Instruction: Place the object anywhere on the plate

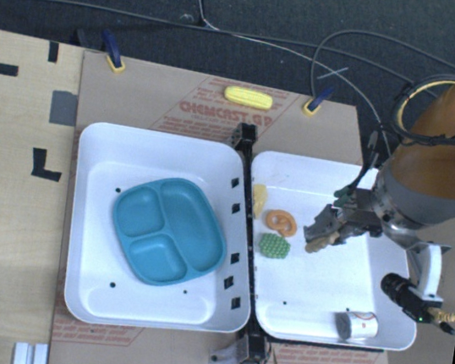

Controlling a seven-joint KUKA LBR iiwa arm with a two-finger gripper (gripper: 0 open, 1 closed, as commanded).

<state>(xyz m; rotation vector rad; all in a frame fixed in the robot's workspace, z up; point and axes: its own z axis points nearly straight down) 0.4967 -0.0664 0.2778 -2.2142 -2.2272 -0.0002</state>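
End effector [319, 237] fingertips indistinct

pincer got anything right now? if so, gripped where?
Nothing is visibly held. The pincer hovers over the right bin, beside the pretzel and the green piece, with nothing seen between its tips.

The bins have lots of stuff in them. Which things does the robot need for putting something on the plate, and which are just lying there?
For the job: blue plate in the left bin; gripper over the right bin; orange pretzel-shaped toy and green toy nearest it, either could be the object.

Just lying about: yellow piece by the divider, grey and white cylinder, yellow corn-like toy on the cardboard.
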